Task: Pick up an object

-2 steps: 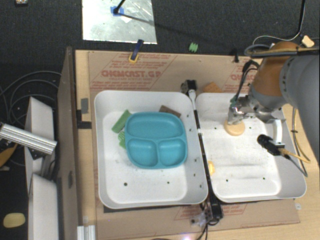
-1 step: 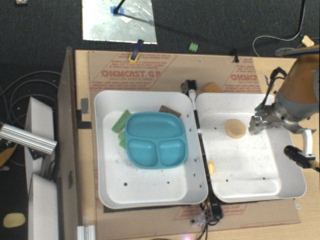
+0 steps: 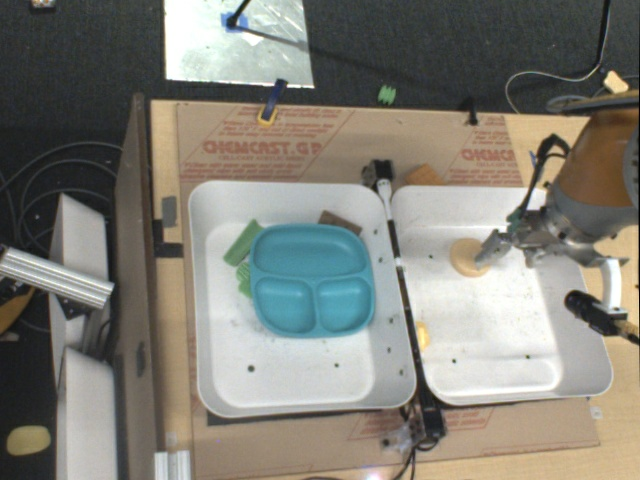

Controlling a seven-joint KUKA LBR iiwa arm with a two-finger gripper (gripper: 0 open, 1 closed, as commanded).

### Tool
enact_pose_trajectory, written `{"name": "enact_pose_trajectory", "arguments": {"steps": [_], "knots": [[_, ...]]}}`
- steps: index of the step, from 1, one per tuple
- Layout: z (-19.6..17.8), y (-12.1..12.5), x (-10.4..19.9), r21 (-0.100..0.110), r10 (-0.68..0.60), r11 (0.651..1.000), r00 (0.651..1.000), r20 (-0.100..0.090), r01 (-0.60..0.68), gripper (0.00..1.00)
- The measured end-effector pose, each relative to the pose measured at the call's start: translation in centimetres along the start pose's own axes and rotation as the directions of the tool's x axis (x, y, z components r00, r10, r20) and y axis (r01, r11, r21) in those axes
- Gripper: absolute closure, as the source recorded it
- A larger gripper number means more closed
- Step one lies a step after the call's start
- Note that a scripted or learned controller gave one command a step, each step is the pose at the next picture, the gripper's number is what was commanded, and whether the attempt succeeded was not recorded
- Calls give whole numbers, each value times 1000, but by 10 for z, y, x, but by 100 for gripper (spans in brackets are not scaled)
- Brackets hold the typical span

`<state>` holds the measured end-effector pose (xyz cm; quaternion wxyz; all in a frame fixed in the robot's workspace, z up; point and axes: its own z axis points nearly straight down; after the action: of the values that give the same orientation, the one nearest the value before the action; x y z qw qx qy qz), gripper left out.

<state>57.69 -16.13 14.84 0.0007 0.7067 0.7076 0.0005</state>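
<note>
A round tan disc (image 3: pixel 464 259) lies in the right bin (image 3: pixel 500 368), toward its far left part. My gripper (image 3: pixel 508 252) hangs just right of the disc, open, with its left finger (image 3: pixel 489 249) at the disc's right edge and nothing between the fingers. A small yellow object (image 3: pixel 422 338) rests against the right bin's left wall. In the left bin (image 3: pixel 300 383) sits a blue divided plate (image 3: pixel 312 278), with a green piece (image 3: pixel 241 243) at its left side and a brown piece (image 3: pixel 340 221) behind it.
A black strip (image 3: pixel 393 238) runs along the divide between the two bins. A black part of the arm (image 3: pixel 592 313) juts over the right bin's right rim. Cardboard (image 3: pixel 300 143) lies under and behind the bins, with an orange piece (image 3: pixel 425 175) on it.
</note>
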Motion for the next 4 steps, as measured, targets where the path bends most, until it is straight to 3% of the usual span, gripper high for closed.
{"name": "enact_pose_trajectory", "arguments": {"steps": [1,2,3,4], "knots": [[63,34,57,-7,-7,1000,1000,5,7,0],[46,37,53,-20,-3,1000,1000,8,3,100],[-66,44,11,-12,2,1000,1000,5,-2,100],[-59,42,14,-1,-1,1000,1000,1,1,0]]}}
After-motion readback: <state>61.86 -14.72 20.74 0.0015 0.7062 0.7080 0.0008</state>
